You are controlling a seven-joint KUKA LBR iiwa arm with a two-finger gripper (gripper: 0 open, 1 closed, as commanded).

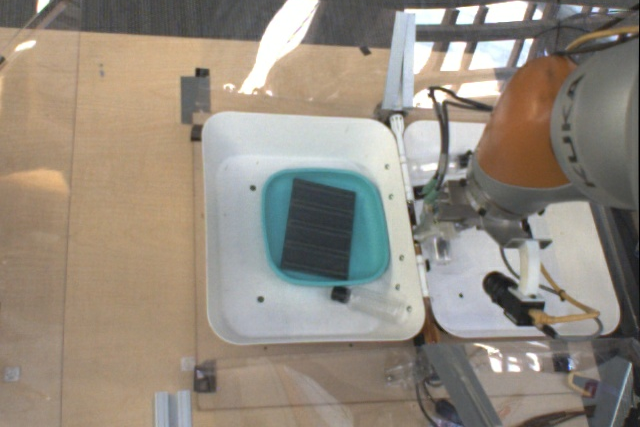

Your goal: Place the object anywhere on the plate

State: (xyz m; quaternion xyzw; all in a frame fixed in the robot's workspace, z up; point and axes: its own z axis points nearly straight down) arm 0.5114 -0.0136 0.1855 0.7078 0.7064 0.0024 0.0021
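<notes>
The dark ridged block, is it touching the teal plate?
Touching. The camera view shows the dark ridged block lying flat on the teal plate, inside its rim.

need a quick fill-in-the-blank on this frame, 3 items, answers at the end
1. The dark ribbed block lies on the ____ plate.
2. The plate sits in the ____ bin.
3. A clear tube with a black cap lies just outside the plate's ____ edge.

Missing words: teal; left; lower
</notes>
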